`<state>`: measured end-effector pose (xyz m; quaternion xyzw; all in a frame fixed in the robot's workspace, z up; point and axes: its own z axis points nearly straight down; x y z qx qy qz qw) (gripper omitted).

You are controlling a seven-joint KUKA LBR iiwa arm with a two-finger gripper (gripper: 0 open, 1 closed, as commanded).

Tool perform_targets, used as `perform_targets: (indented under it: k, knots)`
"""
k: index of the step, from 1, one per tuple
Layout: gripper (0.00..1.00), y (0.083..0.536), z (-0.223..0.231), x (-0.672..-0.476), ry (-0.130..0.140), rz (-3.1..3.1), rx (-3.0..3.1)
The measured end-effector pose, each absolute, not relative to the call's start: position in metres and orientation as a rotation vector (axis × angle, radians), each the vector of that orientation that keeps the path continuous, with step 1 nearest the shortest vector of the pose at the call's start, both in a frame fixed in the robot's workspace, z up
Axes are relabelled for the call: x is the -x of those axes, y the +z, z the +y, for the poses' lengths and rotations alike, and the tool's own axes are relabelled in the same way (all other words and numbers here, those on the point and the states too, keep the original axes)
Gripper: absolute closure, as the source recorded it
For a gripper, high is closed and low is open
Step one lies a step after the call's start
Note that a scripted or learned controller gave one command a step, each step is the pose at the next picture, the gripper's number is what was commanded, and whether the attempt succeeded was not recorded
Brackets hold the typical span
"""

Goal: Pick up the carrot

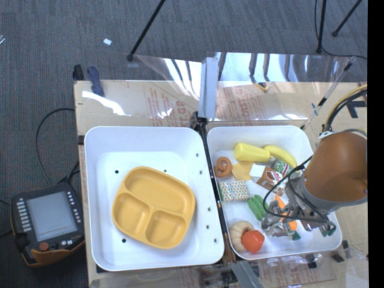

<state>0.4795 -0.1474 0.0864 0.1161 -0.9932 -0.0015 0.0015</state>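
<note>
We see two shallow white plastic bins: the left bin [102, 161] bears a yellow three-compartment tray [154, 207], the right bin [300, 134] toy food. Our grey arm's gripper [288, 221] is low in the right bin's near right part. The small orange carrot [290, 224] shows among its fingers; we cannot tell whether they clamp it.

Grey arm with orange band, reaching from the right, gripper [287, 221] low, pointing down (seemingly leftward-tilted).

bright even light, glare on clear panel [240, 71].
</note>
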Motion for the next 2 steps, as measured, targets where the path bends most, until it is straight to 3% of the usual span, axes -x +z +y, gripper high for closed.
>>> perform_targets:
  k: [1,2]
  knots:
    - [1.00,0.087,-0.137,-0.494,-0.003,-3.129,0.263]
    - [1.00,0.115,-0.146,-0.483,-0.002,-3.061,0.703]
